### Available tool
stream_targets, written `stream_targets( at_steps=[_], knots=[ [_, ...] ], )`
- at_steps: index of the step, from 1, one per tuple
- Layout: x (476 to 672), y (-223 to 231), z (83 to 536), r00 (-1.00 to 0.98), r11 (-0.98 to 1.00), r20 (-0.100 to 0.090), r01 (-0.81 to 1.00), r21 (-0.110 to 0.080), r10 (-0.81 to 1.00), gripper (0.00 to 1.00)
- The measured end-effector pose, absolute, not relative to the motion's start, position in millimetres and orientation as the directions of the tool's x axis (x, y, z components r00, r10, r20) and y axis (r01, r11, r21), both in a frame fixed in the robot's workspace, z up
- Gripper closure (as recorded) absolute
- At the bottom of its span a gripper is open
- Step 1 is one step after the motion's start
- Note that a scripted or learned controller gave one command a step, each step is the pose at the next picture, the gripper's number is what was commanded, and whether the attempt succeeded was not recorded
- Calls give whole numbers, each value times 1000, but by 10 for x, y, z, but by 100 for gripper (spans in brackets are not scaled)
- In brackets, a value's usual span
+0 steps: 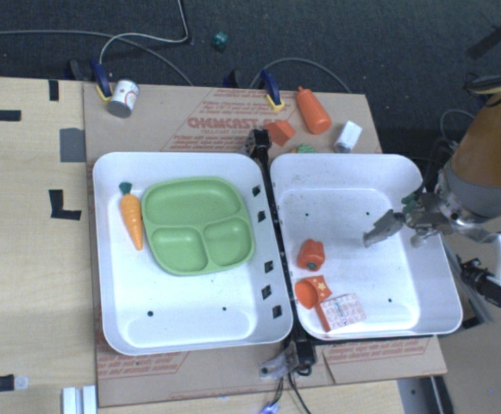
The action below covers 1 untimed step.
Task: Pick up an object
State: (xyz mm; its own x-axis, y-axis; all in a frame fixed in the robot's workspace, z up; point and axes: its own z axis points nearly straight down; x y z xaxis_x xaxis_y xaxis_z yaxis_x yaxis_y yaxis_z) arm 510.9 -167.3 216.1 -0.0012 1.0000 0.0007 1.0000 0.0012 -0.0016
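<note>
Small orange-red object (311,254), right bin (405,175), lies left of gripper (379,233), apart. Jaw opening: cannot tell.

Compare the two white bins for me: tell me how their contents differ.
The left bin holds a green divided plate and a toy carrot; the right bin holds small orange pieces and a printed packet. The gripper reaches into the right bin, not the left. Both are shallow, white, side by side.
</note>
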Motion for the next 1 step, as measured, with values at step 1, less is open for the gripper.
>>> stream_targets(
  at_steps=[1],
  knots=[
    [5228, -934, 1455, -2, 2, 2, 1000, -4, 1000, 0]
  ],
)
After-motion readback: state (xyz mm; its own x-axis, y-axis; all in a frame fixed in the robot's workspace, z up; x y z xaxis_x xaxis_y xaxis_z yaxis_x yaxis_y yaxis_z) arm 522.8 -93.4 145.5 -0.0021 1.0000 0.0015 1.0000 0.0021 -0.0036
